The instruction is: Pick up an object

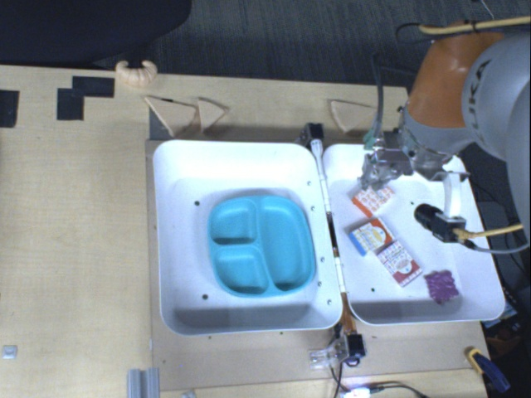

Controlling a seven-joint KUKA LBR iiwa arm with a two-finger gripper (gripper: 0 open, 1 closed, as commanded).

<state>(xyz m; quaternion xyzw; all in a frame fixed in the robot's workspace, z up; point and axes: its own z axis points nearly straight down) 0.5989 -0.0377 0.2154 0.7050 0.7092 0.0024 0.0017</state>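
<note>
The gripper (pixel 380 172) is seen low in the right bin (pixel 489 301), upper right of frame, just above a red-and-white packet (pixel 373 199); its grip cannot be told; a centred, straight descent is advised

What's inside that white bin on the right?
The right bin holds three small packets and a purple lump. The arm covers its far corner.

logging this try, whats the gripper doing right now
Gripper: low in the right bin, just above the red-and-white packet; open or shut cannot be told.
</note>
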